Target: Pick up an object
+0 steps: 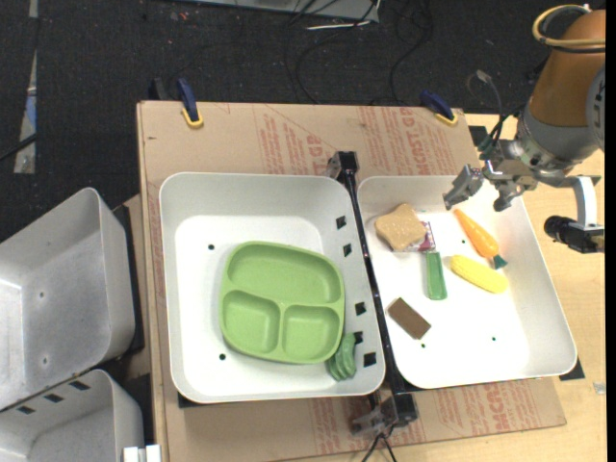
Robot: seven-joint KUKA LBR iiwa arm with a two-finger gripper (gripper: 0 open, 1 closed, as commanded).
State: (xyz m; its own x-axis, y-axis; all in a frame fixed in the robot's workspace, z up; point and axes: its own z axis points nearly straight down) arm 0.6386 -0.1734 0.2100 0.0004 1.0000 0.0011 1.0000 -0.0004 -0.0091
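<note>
Plainly, several small toy foods are offered in the right bin [539, 349]: a tan bread slice [400, 227], an orange carrot [478, 235], a yellow corn-like piece [478, 273], a green stick-shaped piece [435, 275] and a brown block [409, 318]. They are judged to be light, hollow or foam-like items — stiff enough to be pinched, and unlikely to be damaged. The carrot and the yellow piece look smooth and rounded, so slipping is to be expected unless they are taken across the narrow middle, square to their long axis. The bread slice appears softer and rougher and would probably be gripped more surely by its opposite edges. The brown block lies flat and low, so little height is offered for a hold.

The carrot lies nearest the pincer [486, 188], just below it, touching or nearly touching the yellow piece.

The pincer is seen at the bin's upper right edge, above the bin floor, with its two fingers spread apart — nothing is seen between them, and no object is touched. In the left bin [192, 210] a green divided plate [282, 302] is set, with a small green item [342, 364] at its lower right rim.
</note>
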